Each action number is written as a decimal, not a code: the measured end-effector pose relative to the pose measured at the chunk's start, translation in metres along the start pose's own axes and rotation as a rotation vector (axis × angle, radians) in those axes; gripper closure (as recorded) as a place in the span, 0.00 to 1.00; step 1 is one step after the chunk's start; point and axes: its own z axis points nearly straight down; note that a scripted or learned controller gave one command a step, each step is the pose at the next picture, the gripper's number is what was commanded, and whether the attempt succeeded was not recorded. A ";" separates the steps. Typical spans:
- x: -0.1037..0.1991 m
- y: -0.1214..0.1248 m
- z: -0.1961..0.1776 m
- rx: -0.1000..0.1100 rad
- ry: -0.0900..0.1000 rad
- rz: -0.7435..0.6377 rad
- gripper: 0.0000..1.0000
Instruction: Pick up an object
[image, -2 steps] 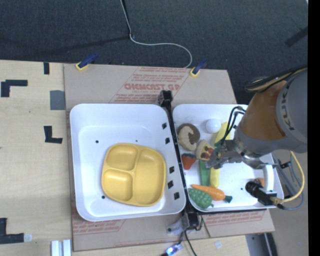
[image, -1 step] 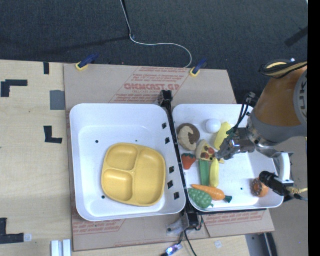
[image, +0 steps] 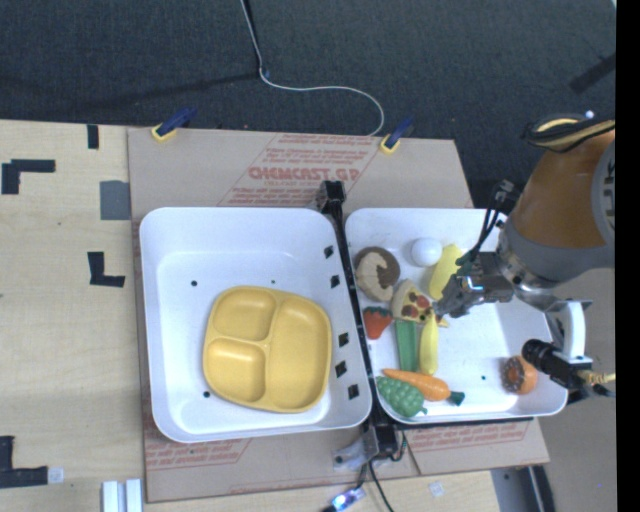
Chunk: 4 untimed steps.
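The bench is seen carrying two white bins side by side. The left bin holds a yellow divided plate. To its right, the right bin holds a cluster of toy foods along its left side: a brown round piece, a white egg, a yellow banana, a green piece, an orange carrot and a small red piece. A small brown item lies near the right bin's right wall. The hand is placed low over the cluster, by the banana; whether its fingers are spread or closed cannot be told.
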 end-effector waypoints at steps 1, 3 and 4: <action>0.042 0.030 -0.008 -0.001 0.001 -0.005 1.00; 0.119 0.109 -0.006 -0.001 0.001 -0.004 1.00; 0.140 0.126 -0.009 -0.001 0.000 -0.002 1.00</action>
